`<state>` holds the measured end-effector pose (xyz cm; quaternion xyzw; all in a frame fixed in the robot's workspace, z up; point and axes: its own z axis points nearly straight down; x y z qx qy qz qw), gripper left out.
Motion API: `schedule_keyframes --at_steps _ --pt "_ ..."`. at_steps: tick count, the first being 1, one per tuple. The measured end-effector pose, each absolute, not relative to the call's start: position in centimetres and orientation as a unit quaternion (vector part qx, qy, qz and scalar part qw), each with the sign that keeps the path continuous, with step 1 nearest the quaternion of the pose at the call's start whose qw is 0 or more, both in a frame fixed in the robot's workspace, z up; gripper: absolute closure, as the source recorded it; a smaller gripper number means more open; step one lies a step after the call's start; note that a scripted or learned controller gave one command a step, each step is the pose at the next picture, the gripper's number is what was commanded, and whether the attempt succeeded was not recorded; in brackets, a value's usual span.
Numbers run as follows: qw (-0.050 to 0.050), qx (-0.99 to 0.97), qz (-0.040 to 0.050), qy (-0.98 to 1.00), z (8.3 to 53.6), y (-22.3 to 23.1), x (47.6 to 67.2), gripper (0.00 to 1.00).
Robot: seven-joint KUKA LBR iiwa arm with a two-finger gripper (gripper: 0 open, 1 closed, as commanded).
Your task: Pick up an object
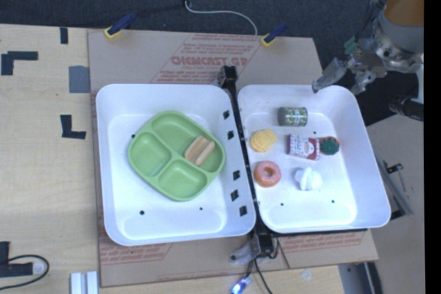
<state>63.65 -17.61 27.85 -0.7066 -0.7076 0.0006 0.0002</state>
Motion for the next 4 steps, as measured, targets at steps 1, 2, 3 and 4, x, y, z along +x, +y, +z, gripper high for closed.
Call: schedule_keyframes --at_steps 1,2,3,4 --pt "0.003 -0.705 0.0014 -0.709 24.5 -10.8 60.2 0.00" --pt "0.004 -0.704 0.0017 -0.710 21.9 -2.0 54.8 0.00" --pt "0.002 -0.709 0.0025 -0.705 7.8 -10.4 52.3 0.00" --pt "0.001 -0.707 0.0010 -0.707 9.4 -10.0 52.5 1.00"
